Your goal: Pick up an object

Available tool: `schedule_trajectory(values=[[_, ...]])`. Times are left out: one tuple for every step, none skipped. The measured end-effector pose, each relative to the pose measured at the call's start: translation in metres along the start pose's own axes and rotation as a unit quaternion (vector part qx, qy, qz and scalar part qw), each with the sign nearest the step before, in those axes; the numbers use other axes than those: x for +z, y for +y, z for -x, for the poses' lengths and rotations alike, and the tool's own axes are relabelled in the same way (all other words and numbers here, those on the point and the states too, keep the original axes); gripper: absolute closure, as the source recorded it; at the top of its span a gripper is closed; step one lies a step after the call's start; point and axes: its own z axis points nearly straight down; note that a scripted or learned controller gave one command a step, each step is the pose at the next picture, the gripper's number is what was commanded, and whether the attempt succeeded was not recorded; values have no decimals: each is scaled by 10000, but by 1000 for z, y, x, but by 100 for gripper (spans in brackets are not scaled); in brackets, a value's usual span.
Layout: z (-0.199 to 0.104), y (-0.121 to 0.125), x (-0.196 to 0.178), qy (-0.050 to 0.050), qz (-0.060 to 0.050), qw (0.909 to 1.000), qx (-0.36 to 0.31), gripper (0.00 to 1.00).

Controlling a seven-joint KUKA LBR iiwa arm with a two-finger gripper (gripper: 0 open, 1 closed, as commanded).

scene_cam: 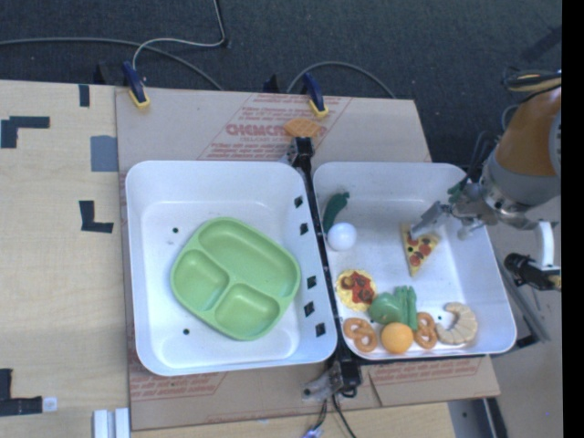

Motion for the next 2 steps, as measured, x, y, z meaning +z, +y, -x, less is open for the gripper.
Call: schedule_trajectory(values=[[-25,-14,63,-10,27,10000,-2,0],[-59,31,63,-13,48,10000,-13,0]])
